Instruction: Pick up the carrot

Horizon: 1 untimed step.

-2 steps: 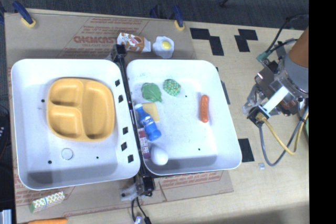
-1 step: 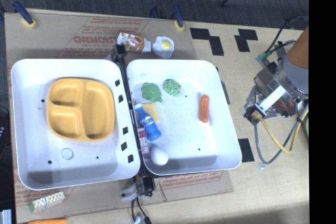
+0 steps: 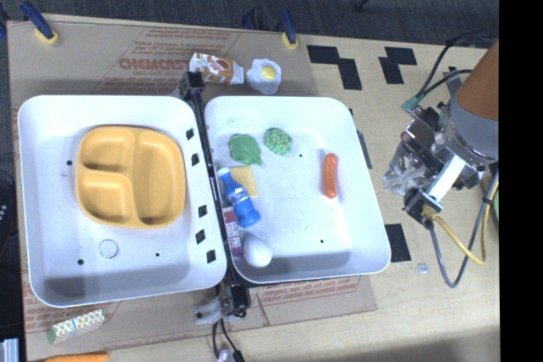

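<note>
Carrot (image 3: pixel 329 175): orange, lying lengthwise near the right wall of the right bin (image 3: pixel 365 233), untouched. Step in hand: approach not yet begun; gripper (image 3: pixel 416 182) sits outside that bin over the tabletop (image 3: pixel 441 301), whether apart or together cannot be told. Next move likely calls for travel leftward over the rim, then descent astride the carrot. Right bin, near to far: white egg (image 3: pixel 256 251), blue bottle (image 3: pixel 238 197), yellow slice (image 3: pixel 244 179), green leaf (image 3: pixel 244 149), green knobbly ball (image 3: pixel 277 140). Left bin (image 3: pixel 51 267): yellow divided tray (image 3: pixel 131 175).
</note>
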Available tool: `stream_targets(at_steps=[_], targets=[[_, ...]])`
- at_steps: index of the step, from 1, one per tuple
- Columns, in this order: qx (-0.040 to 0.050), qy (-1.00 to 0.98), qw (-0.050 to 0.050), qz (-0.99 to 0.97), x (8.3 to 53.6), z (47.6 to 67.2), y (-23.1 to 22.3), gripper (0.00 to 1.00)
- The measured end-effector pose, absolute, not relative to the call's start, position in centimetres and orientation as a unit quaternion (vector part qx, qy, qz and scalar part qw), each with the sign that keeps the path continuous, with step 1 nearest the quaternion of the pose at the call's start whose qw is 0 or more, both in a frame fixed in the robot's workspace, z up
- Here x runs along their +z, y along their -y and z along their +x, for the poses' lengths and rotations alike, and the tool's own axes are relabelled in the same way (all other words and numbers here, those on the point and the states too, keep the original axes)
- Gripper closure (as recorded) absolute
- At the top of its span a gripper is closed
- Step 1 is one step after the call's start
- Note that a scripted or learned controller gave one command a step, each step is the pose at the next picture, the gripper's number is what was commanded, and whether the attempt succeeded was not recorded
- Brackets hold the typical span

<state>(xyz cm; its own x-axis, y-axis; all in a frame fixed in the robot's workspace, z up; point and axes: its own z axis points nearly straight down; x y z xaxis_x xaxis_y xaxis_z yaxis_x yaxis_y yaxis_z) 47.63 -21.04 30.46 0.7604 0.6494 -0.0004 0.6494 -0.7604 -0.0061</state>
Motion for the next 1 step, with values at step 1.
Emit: stream_targets(at_steps=[1], targets=[[0.0023,0.242,0.003,-0.970,17.63,47.56,18.88,1.00]])
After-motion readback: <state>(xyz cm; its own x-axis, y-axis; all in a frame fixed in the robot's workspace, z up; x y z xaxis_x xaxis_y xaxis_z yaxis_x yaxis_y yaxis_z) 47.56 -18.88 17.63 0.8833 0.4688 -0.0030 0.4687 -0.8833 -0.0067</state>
